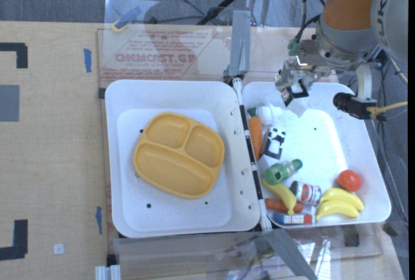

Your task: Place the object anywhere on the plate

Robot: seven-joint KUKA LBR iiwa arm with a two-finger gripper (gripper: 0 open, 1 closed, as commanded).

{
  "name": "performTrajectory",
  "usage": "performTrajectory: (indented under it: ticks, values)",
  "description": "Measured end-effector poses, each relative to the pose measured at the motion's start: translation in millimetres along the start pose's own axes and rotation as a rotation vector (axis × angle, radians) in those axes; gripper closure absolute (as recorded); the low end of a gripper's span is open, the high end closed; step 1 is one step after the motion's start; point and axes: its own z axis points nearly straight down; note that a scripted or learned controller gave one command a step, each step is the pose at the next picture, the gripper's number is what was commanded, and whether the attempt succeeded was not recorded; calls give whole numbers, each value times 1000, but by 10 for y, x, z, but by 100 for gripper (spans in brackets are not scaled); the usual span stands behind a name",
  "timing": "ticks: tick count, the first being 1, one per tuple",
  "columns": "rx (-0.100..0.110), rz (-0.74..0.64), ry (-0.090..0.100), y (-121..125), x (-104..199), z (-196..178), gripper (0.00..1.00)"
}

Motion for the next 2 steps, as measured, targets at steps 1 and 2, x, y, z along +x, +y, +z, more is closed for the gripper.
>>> performTrajectory:
  ticks: [1,2]
  values:
    - [3,-201,2,19,897,424,100]
    - [1,-347,2,-70,1726,1072,100]
